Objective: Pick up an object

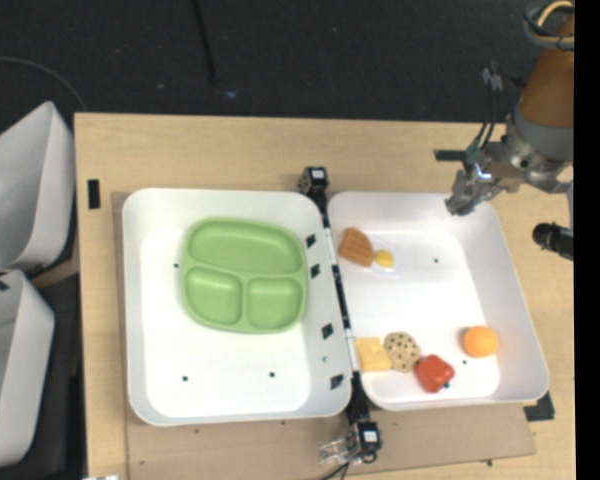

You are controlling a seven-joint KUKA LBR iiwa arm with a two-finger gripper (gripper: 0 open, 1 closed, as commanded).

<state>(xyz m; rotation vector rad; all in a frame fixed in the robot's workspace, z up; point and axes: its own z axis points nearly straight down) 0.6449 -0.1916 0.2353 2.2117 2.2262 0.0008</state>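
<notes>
In the right bin [480,268] lie several small food items. An orange-brown wedge [356,247] and a small yellow piece [383,260] rest near its upper left. A yellow cheese square [373,354], a chocolate-chip cookie [402,349] and a red pepper [434,372] cluster at the lower left, with an orange [480,341] to their right. My gripper [462,200] hangs over the bin's far rim, well apart from all of them, and nothing shows between its fingers.
The left bin [160,368] holds a green three-compartment plate [246,274]. Black clips run along the seam between the bins [332,308]. White containers [20,198] stand beyond the bench's left edge.
</notes>
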